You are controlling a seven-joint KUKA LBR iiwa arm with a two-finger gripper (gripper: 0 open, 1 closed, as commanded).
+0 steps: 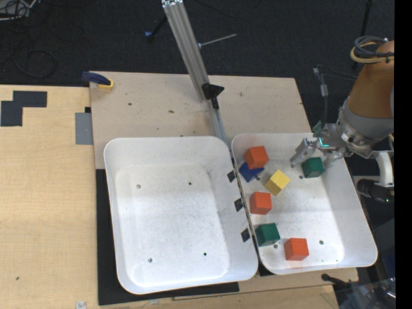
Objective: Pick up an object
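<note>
Gripper (313, 152): spread wide, grasping nothing, you see it just above green cube (313, 167).
Cube: right bin (360, 227), near far wall.
Risk: fingers off-centre, cube could skid away.

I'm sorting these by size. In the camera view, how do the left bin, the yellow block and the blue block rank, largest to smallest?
1. left bin, by far.
2. yellow block.
3. blue block, though an orange block partly hides it, so the last two are unsure.
</note>
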